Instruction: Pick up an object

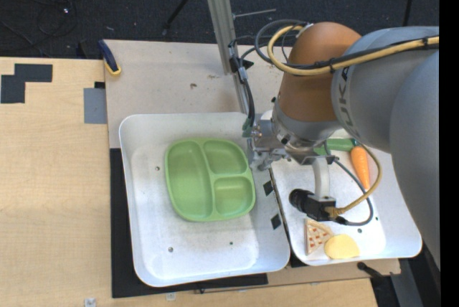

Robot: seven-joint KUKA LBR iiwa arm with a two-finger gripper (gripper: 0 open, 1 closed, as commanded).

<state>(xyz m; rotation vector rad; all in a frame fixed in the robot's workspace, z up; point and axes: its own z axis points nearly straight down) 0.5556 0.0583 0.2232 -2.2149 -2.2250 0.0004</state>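
My gripper (262, 155) hangs over the seam between the two white bins, just off the right rim of a green divided plate (209, 178). That plate lies flat in the left bin (147, 227). In the right bin (401, 234) an orange carrot (361, 166) lies beside the arm. A toy pizza slice (313, 234) and a round yellow piece (341, 247) sit near the front edge. A green object (337, 145) peeks out from under the wrist, mostly hidden. I see nothing between the fingers.
The arm's big grey and orange body (337, 83) covers the back of the right bin. An upright metal post (221, 19) stands behind the bins. A wooden bench top (50, 176) lies to the left.
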